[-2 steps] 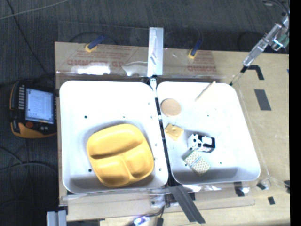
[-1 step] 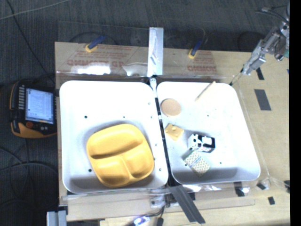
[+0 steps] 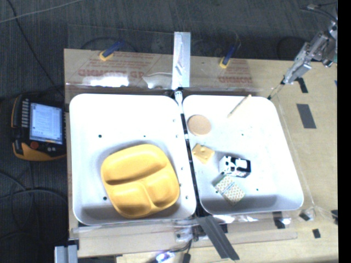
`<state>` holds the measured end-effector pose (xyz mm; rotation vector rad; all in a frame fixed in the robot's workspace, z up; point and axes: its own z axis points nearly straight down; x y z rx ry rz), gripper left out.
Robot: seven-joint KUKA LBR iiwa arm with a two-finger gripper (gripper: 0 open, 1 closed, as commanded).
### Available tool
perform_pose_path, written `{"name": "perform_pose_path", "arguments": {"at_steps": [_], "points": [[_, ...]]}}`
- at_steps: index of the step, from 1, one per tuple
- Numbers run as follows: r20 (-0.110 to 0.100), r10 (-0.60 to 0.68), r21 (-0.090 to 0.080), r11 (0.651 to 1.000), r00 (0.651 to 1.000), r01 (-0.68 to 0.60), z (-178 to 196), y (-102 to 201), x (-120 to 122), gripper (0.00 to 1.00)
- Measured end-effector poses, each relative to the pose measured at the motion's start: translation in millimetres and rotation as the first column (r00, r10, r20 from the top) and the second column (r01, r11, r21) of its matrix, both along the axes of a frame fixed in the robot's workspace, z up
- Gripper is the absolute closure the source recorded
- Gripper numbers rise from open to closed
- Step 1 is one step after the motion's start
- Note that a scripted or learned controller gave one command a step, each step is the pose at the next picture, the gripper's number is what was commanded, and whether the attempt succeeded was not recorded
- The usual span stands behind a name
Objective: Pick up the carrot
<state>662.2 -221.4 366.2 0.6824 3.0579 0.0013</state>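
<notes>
Carrot (image 3: 239, 106) is lying near the back of the right bin (image 3: 285, 147), untouched. Gripper (image 3: 307, 59) hangs well off past the bin's far right corner, holding nothing, so the whole pick is left.

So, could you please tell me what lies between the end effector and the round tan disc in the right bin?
A thin pale stick, lying slantwise in the right bin, as the camera view shows.

tan bench (image 3: 321, 163) with two white bins (image 3: 88, 147) (image 3: 274, 147) side by side
</notes>
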Motion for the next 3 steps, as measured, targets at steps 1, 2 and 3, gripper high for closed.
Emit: {"name": "perform_pose_path", "arguments": {"at_steps": [1,2,3], "points": [[0.006,0.001,0.001,1.0,1.0,-0.001,10.8,1.4,1.4,1.0],[-0.004,0.197,-0.002,0.98,0.98,-0.197,19.2,-1.2,-0.2,1.0],[0.002,0.198,-0.003,0.98,0.98,-0.198,29.7,0.1,1.3,1.0]]}}
